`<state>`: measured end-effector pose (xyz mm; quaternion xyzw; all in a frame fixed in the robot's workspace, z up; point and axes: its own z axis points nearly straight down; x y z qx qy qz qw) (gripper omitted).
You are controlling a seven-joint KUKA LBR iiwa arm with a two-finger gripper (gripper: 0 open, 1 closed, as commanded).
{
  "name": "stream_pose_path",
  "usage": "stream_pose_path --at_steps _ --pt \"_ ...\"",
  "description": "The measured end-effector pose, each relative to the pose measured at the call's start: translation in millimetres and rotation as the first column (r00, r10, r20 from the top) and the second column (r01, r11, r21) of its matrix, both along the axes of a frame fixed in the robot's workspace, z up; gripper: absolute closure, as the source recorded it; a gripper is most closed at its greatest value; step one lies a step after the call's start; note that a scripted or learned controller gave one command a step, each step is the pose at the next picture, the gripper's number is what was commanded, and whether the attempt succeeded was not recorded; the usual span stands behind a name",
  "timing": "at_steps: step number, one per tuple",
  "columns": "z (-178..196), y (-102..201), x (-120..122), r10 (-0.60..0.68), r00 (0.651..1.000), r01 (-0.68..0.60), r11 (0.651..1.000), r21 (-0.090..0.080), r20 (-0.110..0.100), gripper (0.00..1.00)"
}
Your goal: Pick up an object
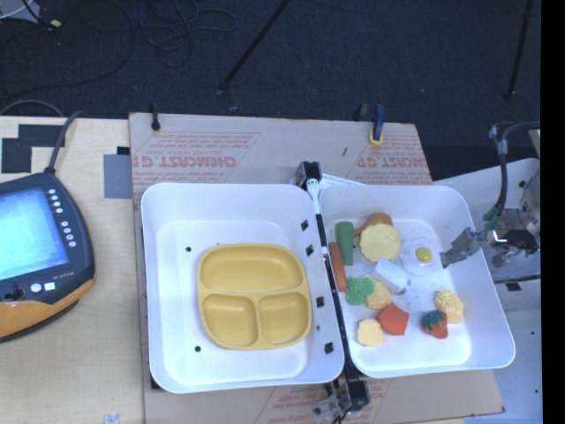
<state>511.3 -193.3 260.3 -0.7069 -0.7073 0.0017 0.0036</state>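
Note:
The right white bin (481, 347) holds several toy foods. Among them are a green cylinder (344, 241), an orange carrot (337, 268), a round yellow piece (380, 242) and a fried egg (421, 256). Nearer the front lie a white block (391, 275), a green leafy piece (357, 290), a red block (394, 319), a strawberry (433, 322) and a yellow corn piece (449, 305). My gripper (462, 246) hangs over the bin's right rim, just right of the egg, with nothing visibly in it.
The left bin (168, 237) holds a yellow divided tray (254, 293). A tablet with a lit screen (35, 241) lies on the bench at far left. Black clips run along the divider between the bins (316, 263). Cables and the arm's base stand at the right edge.

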Motion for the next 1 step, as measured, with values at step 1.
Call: stream_pose_path --at_steps 1 --pt "229.0 -2.8 -33.8 -0.001 1.0 0.001 1.0 -0.008 0.016 0.0"
